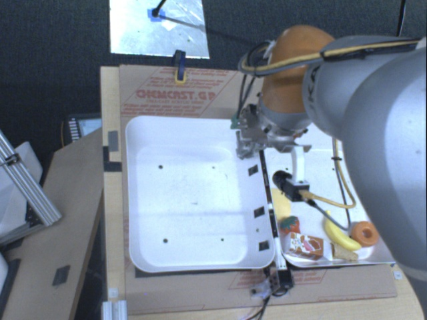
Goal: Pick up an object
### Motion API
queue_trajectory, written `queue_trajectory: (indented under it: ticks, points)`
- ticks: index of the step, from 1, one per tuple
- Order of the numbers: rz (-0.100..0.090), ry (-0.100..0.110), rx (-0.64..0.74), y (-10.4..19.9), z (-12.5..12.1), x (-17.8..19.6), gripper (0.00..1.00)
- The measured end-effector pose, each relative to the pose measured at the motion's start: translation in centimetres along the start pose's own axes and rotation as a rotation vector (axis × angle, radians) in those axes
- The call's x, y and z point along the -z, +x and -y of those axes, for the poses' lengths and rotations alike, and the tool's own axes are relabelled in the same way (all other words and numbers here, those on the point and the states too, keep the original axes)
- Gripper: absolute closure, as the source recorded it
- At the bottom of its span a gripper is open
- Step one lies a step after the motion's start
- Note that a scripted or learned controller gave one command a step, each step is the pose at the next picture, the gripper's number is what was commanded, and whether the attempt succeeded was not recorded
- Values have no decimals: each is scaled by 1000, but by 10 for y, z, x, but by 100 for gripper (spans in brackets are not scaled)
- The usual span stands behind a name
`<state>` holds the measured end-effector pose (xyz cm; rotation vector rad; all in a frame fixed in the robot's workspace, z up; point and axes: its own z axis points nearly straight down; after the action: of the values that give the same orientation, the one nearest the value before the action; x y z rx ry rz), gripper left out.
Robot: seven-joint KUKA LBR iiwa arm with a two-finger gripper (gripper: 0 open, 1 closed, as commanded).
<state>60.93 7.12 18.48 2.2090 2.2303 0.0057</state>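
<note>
- Gripper (245,145) is hanging over the wall where the left bin (187,199) and the right bin (321,172) are meeting. Cannot tell whether it is open or closed, or gripping anything.
- Arm (373,105) is reaching across the right bin.
- Banana (339,235), orange ring (364,233) and red-and-white packet (304,245) are lying along the right bin's near edge, well apart from the gripper.

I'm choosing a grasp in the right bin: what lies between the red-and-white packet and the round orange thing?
The banana lies between the packet and the round orange thing, as the camera view shows.
</note>
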Motion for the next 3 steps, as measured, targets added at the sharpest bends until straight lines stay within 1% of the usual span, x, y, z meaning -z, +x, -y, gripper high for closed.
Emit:
queue_trajectory:
  ticks: [1, 2, 3]
  points:
    - [0, 1, -3, -4, 0, 11, 100]
    - [2, 10, -15, -61, 73, -1, 100]
    - [-3, -1, 3, 32, 41, 17, 100]
